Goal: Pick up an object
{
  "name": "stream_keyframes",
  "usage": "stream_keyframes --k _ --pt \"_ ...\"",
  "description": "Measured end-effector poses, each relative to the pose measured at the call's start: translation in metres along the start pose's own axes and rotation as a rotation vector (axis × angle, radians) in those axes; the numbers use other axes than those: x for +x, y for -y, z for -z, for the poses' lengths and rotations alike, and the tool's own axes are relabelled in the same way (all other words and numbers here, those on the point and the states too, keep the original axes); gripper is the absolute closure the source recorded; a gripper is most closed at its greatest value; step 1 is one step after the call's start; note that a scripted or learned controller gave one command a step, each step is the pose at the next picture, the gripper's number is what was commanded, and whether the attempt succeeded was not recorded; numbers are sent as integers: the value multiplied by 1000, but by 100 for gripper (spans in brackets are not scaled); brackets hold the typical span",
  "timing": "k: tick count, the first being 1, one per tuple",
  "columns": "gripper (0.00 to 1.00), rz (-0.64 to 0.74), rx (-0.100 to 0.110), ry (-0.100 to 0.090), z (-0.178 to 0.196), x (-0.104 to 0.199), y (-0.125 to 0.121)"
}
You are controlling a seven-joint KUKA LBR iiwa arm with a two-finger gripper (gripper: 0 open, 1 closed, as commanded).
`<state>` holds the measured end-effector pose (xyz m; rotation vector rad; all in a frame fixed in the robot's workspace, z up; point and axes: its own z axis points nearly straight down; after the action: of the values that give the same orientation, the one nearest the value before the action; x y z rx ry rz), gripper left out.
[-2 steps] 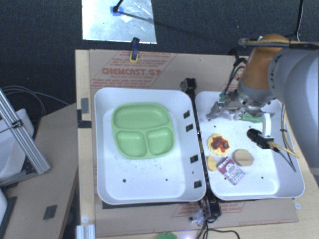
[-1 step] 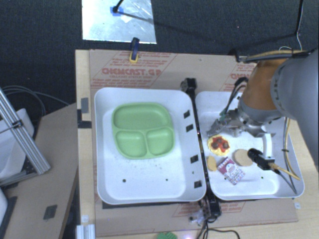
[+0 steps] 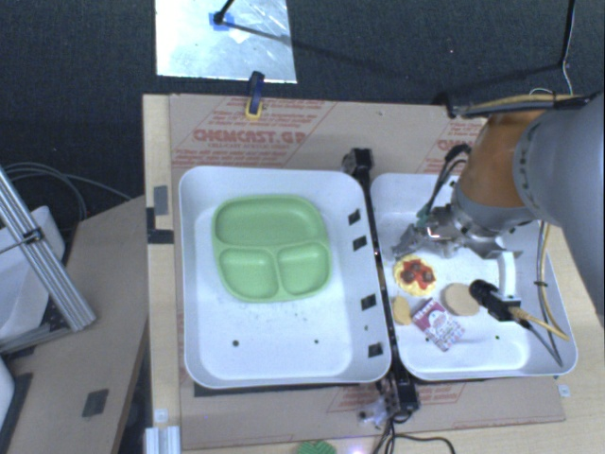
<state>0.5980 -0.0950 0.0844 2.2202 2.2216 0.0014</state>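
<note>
1. A small red-and-white packet (image 3: 439, 323) lies nearest the camera, toward the front of the right bin (image 3: 492, 350), tilted at an angle to the bin's walls.
2. Just to the left of the packet sits a pale yellow round piece (image 3: 403, 309), close to the wall that the two bins share.
3. Behind the packet and to its right lies a tan disc (image 3: 459, 298), flat on the bin floor.
4. A red-and-yellow disc (image 3: 416, 274) rests flat behind the pale yellow piece. It lies apart from the tan disc, and nothing holds it.
5. The gripper (image 3: 419, 241) is low in the right bin, just behind the red-and-yellow disc. Whether it touches the disc cannot be told, and from this slant it is not clear whether the gripper stands wide or narrow. None of the four things in the bin is seen held in it.
6. The grey arm (image 3: 553, 164) comes in from the right, its orange band (image 3: 493, 164) above the far side of the right bin.
7. The left bin (image 3: 284, 350) holds a green divided plate (image 3: 272, 247), one long compartment at the back and two smaller ones in front.
8. Both bins rest on a cardboard sheet (image 3: 284, 126) with red print, and a blue-and-yellow clamp (image 3: 254, 96) sits at its far edge.
</note>
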Motion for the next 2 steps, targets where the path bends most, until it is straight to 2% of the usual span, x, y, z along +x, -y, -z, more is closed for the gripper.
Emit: stream_keyframes --k 2 --pt "0 0 0 0 0 0 0"
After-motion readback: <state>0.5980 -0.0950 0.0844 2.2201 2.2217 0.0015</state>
